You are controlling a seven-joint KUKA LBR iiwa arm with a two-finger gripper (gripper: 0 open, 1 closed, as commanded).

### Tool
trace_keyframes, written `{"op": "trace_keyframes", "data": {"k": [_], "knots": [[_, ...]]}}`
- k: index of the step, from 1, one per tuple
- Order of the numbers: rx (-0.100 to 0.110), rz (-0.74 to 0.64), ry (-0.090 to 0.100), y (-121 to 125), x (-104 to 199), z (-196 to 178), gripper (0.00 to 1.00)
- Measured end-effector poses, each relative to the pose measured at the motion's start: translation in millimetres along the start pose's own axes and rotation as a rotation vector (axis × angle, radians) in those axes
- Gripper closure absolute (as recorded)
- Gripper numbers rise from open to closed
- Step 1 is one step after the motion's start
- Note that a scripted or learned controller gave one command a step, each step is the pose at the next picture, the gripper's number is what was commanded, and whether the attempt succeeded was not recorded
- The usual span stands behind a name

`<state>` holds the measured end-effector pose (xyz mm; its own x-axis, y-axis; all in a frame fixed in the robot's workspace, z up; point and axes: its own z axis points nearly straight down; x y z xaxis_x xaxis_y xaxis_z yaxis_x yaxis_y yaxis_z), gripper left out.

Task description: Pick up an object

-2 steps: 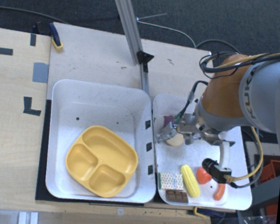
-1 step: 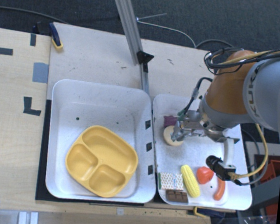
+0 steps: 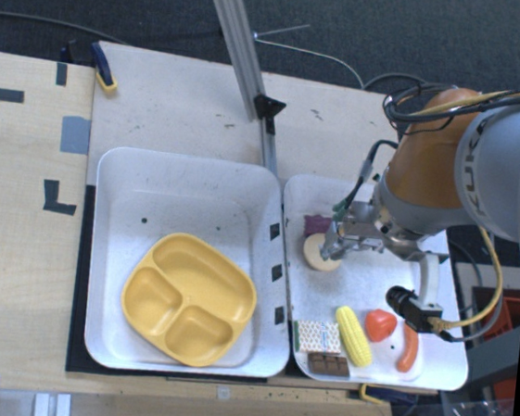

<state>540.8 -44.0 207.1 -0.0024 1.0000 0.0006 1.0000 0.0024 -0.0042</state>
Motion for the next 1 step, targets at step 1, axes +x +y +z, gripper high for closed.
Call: {"op": "trace_keyframes", "data": {"k": [1], "knots": [[-0.002, 0.002, -0.002, 11.9, -11.5, 13.8, 1.0]]}}
